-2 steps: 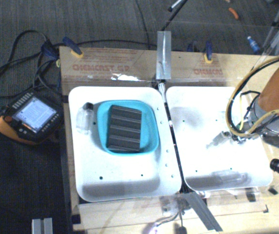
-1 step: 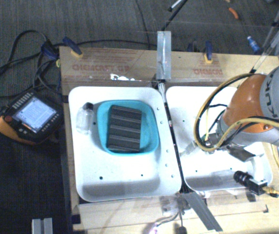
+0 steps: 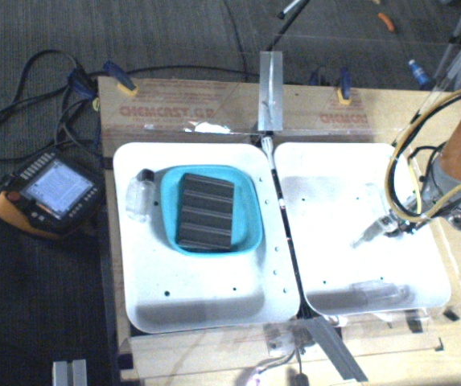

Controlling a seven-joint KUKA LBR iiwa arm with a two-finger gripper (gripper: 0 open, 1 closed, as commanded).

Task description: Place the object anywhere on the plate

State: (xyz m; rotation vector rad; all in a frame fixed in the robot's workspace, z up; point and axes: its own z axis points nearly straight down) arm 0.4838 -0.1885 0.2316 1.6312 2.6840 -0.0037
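Note:
A blue plate [image 3: 250, 215] lies in the left bin [image 3: 198, 304]. A dark grey ridged block [image 3: 206, 211] rests flat on the middle of the plate. A small clear bottle with a black cap [image 3: 140, 193] lies in the same bin, just off the plate's left rim. My gripper [image 3: 371, 233] hangs low over the right bin [image 3: 327, 207], near its right side and far from the plate. I see nothing held in it.
A faint clear object [image 3: 379, 290] lies along the front wall of the right bin. Yellow and black cables [image 3: 399, 179] loop around the wrist. A metal divider post [image 3: 271, 95] stands behind the bins. A teach pendant [image 3: 49, 191] sits left of the bench.

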